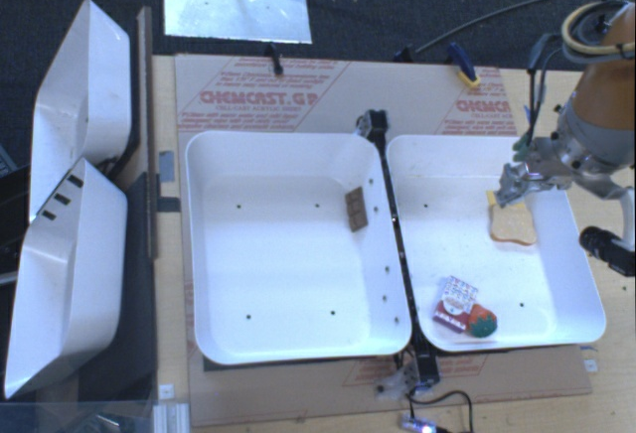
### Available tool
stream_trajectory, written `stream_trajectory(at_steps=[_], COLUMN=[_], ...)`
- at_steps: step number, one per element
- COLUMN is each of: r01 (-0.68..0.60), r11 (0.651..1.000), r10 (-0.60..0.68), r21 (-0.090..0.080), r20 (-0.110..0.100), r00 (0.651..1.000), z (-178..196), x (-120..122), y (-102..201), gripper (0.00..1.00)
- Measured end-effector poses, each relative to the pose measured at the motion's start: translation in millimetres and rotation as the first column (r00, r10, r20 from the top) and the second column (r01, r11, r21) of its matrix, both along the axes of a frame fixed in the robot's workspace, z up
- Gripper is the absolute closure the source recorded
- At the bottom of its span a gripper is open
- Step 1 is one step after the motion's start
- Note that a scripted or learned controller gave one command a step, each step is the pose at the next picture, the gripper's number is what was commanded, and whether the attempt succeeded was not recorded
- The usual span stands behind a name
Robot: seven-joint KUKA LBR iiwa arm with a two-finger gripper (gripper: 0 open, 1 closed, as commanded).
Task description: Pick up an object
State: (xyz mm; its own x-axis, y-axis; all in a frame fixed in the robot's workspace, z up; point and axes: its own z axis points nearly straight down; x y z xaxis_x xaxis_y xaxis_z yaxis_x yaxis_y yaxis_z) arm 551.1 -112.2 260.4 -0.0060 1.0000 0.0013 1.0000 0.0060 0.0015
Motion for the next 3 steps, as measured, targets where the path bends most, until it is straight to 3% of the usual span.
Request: stream_trajectory(at_steps=[3], r01=[0.001], r11=[1.000], r10=[-0.001], r21=[0.000], r20=[-0.001], r00=[1.000], z=[6], x=[41], y=[139], gripper=[1.00])
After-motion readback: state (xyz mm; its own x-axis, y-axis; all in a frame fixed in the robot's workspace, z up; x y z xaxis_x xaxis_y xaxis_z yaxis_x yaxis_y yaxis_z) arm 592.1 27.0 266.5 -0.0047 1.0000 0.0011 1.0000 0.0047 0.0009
